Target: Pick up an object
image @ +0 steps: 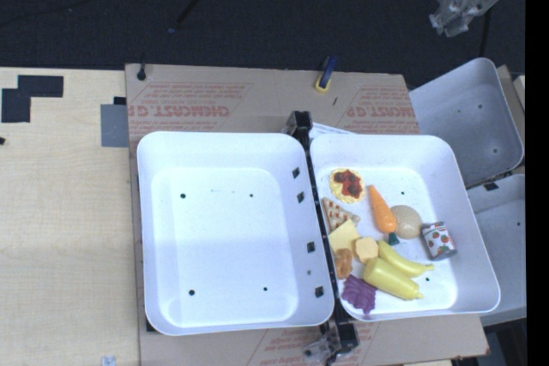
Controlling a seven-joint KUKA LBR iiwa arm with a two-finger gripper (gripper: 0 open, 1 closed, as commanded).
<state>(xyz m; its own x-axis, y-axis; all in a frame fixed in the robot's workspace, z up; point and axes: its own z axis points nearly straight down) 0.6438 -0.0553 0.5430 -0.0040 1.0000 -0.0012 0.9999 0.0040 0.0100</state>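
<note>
The right bin (446,163) holds a cluster of toy foods: a round tart with red topping (346,183), an orange carrot (381,209), a beige ball (406,221), a small red-and-white box (438,241), a yellow cheese wedge (344,234), a banana (403,261), a yellow pepper (390,279) and purple grapes (359,294). My gripper (453,17) hangs high at the top right, well above and behind the bins, away from every object. Nothing shows between its fingers.
The left bin (154,184) lies beside the right one on a cardboard sheet (223,103). A blue-and-yellow clip (325,75) sits at the cardboard's back edge. A grey metal plate (467,111) stands at the right.
</note>
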